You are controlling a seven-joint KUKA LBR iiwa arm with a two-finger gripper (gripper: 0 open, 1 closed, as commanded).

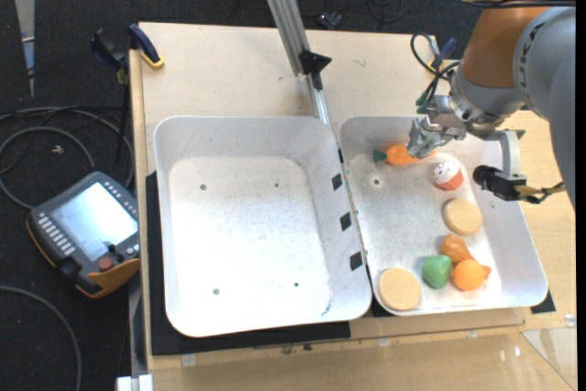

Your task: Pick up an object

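- Where the light wooden surface (229, 69) fills the middle of the view, it carries two shallow white bins side by side, with dark floor and loose cables around it.
- The left bin (243, 224) shows a speckled white floor with a few small dark dots.
- The right bin (403, 206) holds all the small things; black clips sit along the rim where the two bins meet.
- The grey arm (540, 50), with its orange band, reaches in from the right over the far end of the right bin.
- A slanted metal rail (284, 5) runs from the top of the view down to the gap between the bins.
- A handheld control pad (87, 233) with a lit screen lies on the floor to the left; no writing on it can be read.
- The tool (423, 144) hangs low just beside the toy carrot; I cannot tell how its tips stand, nor whether it touches the carrot.
- The toy carrot (397, 157), orange with a green end, lies near the far left of the right bin.
- A white ball with a red patch (447, 171) sits just right of the carrot.
- A tan disc (462, 217) lies near the right wall, and a second tan disc (400, 287) near the front rim.
- A green piece (437, 270) lies between an orange lump (455, 246) and an orange ball (469, 275), close together.
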